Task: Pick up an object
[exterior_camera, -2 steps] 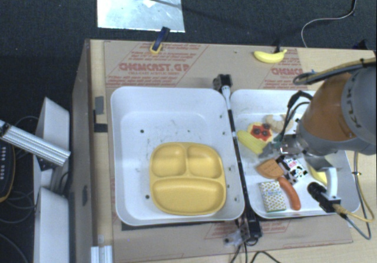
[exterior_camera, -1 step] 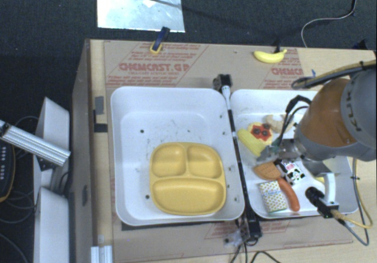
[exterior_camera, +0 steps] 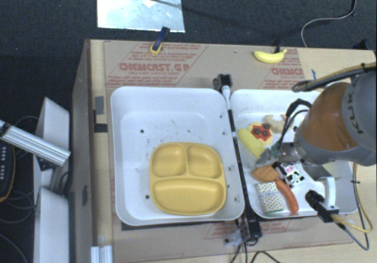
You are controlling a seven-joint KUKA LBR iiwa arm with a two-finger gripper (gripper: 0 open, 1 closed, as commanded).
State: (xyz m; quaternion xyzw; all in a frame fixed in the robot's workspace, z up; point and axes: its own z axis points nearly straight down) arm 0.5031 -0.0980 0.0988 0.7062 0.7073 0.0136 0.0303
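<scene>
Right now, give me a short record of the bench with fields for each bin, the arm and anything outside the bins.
left bin: yellow divided plate
right bin: small toys and food items, among them an orange carrot and a patterned card
arm: over the right bin
gripper: low among the items, grasp unclear
outside bins: banana on the cardboard

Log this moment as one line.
arm: over right bin | pincer: low among toys | left bin: yellow tray | banana: on bench
</scene>
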